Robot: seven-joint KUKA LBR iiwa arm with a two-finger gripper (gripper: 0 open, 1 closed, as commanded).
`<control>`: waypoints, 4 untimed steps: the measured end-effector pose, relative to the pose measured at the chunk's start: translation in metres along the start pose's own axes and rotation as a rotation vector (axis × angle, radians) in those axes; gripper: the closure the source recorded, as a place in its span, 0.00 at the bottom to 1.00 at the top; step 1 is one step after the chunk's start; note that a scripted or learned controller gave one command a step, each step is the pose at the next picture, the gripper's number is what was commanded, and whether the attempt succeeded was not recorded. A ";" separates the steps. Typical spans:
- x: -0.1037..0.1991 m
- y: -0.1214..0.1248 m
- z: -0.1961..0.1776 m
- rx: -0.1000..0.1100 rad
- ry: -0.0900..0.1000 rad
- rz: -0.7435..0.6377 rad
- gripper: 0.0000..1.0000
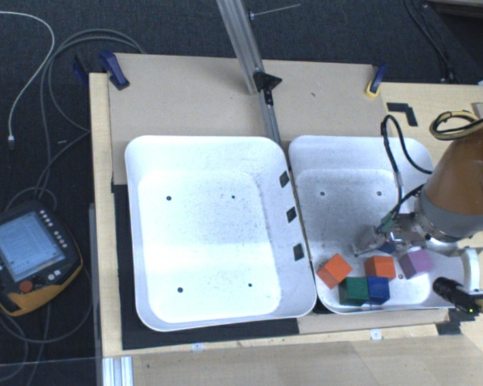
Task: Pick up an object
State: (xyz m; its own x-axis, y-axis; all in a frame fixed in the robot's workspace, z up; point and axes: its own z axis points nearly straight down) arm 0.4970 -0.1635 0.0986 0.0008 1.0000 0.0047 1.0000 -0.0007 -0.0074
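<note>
The arm [465, 179] is cut off by the picture's right edge — just its orange band and grey wrist show, above the right bin [338, 167]. Its wrist hides the jaws, too small and cluttered to read. In that bin's near corner, a purple block [416, 261] sits partly behind the wrist.

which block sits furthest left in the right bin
The orange block, tilted and standing a little apart at the left of the cluster; the green, blue, red-orange and purple blocks lie further right.
</note>
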 end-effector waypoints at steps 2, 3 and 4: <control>-0.001 0.004 -0.012 -0.010 -0.004 -0.002 1.00; -0.001 0.004 -0.011 -0.010 -0.004 -0.001 0.00; -0.020 0.049 -0.001 -0.011 -0.007 -0.003 0.00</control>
State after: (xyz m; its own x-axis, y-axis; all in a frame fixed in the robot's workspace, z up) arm 0.5456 -0.1840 0.0995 -0.0018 1.0000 -0.0019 1.0000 0.0018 0.0039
